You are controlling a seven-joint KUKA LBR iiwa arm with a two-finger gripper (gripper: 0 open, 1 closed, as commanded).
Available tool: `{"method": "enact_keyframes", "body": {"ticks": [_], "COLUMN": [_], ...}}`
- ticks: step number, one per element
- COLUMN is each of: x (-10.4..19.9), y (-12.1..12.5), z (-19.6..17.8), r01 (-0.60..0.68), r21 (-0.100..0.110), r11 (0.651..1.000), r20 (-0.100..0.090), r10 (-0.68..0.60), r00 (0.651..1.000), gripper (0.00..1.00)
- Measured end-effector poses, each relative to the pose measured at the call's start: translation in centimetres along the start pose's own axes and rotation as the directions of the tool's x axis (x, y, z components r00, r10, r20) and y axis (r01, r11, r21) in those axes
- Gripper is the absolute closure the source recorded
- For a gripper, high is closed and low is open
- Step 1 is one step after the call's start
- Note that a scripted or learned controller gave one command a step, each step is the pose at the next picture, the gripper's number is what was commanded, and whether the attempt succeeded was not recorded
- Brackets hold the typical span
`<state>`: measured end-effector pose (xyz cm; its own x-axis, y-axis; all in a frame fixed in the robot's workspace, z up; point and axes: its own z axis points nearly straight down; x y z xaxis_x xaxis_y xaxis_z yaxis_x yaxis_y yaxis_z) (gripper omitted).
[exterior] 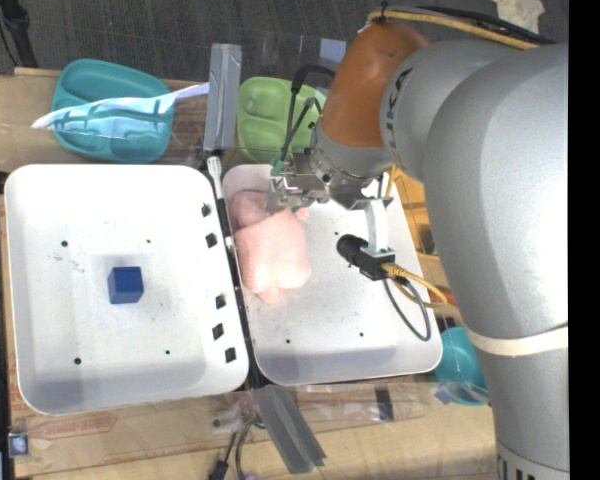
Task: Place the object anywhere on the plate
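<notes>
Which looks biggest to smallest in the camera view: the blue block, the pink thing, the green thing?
1. Pink object in the right bin.
2. Green object behind the bins, partly hidden by the arm, so it may be nearly as big.
3. Blue block in the left bin, clearly smallest.

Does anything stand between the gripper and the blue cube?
Only the bins' adjoining rims: the gripper hangs over a pink item in the right bin, and the blue cube sits in the left.

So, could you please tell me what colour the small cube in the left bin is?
Blue: the cube shows clearly in the camera view.
</notes>
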<state>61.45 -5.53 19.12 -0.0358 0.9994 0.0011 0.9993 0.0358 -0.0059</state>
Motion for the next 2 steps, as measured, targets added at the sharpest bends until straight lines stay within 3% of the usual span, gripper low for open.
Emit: {"method": "enact_keyframes", "body": {"ticks": [1, 2], "x": [7.1, 15.3], "y": [-0.1, -1.1], "z": [-2.6, 0.1], "r01": [-0.056, -0.173], "r21": [-0.003, 0.0], "r11": [0.998, 0.985], "r20": [0.001, 0.001], "r10": [0.056, 0.173], "r00": [0.998, 0.985], "gripper": [1.0, 1.0]}}
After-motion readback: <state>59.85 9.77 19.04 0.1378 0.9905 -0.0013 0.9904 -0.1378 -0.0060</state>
